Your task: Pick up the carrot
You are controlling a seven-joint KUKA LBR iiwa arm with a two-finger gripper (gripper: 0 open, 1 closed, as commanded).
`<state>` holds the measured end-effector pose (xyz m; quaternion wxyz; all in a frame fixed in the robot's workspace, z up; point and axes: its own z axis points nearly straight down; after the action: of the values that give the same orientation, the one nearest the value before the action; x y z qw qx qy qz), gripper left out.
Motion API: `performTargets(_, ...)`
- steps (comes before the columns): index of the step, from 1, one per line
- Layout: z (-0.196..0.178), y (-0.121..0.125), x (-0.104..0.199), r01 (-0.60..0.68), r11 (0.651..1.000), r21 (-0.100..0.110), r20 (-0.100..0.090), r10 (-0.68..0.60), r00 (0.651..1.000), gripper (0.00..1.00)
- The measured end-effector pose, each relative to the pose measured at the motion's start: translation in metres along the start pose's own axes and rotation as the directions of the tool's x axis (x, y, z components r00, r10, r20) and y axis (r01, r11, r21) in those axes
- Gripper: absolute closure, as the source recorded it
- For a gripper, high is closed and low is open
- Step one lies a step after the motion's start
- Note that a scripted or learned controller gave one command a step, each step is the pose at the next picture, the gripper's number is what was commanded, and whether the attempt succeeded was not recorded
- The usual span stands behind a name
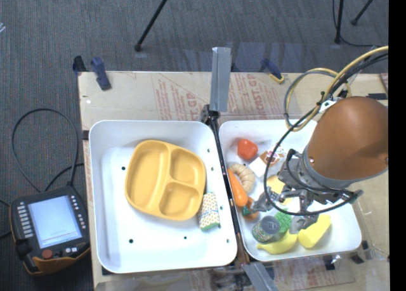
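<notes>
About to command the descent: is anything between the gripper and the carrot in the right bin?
Nothing visibly separates them. The gripper sits low beside the carrot, near its lower end. A braided pastry touches the carrot's upper side, and a green-topped can crowds just below.

Fingers of the gripper (293,210) lost among cables and toys, state unclear. Right bin (355,236) largely covered by the arm's orange band (350,139). Carrot (238,191) tip tucked under the gripper.

Glossy white plastic bins (104,156), smooth matt yellow plastic plate (166,181), printed cardboard bench top (152,96)
</notes>
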<state>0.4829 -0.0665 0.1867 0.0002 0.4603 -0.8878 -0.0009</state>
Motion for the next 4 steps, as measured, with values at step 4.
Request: performTargets(4, -0.036, -0.175, -0.012, -0.124, 0.992, 0.014, 0.011, 0.124, 0.992, 0.0)
